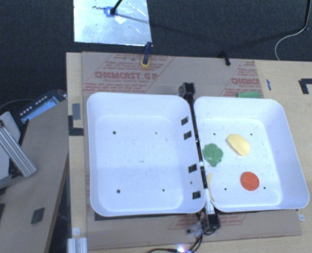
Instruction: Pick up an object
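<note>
Three small objects lie in the right bin. A yellow oval piece rests near the bin's middle. A green leafy-shaped piece sits to its left, close to the bin's left wall. A round orange-red piece lies nearer the front. A pale yellowish sliver shows against the left wall near the front corner.
The left bin stands beside the right one, joined by black clips along the shared edge. Both rest on a cardboard sheet. A silver plate lies beyond the bench, and a metal frame stands at the left.
</note>
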Controlling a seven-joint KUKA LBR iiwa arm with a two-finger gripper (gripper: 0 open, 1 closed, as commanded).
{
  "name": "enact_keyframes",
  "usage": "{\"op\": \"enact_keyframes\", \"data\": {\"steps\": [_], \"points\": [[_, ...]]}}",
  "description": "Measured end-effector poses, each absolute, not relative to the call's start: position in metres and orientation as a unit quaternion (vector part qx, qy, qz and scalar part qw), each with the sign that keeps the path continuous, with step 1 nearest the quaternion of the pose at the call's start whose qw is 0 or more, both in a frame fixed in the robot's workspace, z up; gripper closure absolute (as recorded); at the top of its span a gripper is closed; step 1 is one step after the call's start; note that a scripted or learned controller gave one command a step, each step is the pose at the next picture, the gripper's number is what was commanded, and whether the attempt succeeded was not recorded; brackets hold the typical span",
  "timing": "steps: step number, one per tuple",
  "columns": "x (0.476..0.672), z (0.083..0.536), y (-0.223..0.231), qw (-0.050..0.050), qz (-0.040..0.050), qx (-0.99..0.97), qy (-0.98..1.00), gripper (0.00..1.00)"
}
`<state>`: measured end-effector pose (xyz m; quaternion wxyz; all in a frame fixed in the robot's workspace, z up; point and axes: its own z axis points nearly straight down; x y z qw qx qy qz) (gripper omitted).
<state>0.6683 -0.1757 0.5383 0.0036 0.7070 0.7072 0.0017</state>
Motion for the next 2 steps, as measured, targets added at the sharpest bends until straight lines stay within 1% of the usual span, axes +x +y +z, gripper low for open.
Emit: {"op": "enact_keyframes", "data": {"steps": [1,2], "points": [[0.668,0.535,-0.208,0.002,0.0005,0.707,0.707,1.0],[0.667,0.335,-0.192,-0.005,-0.0026,0.707,0.708,1.0]]}}
